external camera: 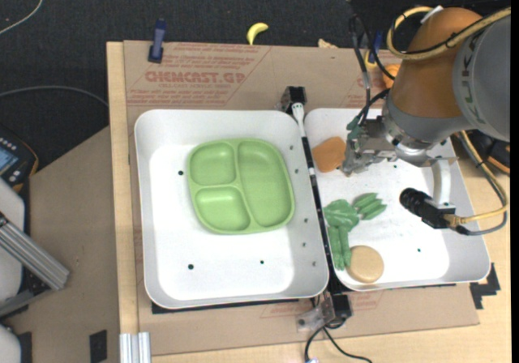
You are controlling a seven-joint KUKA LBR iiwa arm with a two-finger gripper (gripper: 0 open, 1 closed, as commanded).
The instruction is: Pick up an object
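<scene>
In the camera view, the claw (357,160) hangs low in the right bin (466,260), just beside the orange-brown round piece (328,154) that sits against the divider between the 2 bins (308,167); whether its tips are apart or together I cannot tell. The likely failure is a descent that catches the divider or nudges the piece into it, since little room exists on that side. The green bean pods (350,215) and tan disc (365,263), farther from the divider, offer more clearance.
</scene>
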